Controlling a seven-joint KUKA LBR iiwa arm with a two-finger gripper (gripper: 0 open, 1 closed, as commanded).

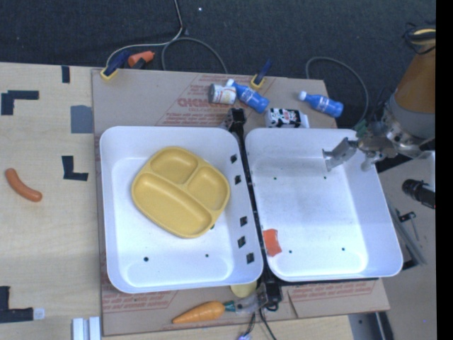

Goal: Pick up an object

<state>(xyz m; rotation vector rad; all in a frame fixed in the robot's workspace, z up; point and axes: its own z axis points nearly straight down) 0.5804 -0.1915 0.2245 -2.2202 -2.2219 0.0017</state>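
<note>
A small orange-red block (272,242) lies in the right bin (368,211), near its front left corner. A yellow divided plate (181,190) rests in the left bin (117,211). My gripper (350,157) hangs over the far right part of the right bin, well behind and to the right of the block. Its fingers are open with nothing between them. The grey arm with its orange band (417,83) comes in from the right.
Outside the bins, behind them, lie two blue bottles (253,98) (322,103), a small white bottle (223,92) and a black-and-white carton (287,117). A carrot (200,312) lies at the front, a sausage (23,185) far left. Cables and clamps (127,61) run along the back.
</note>
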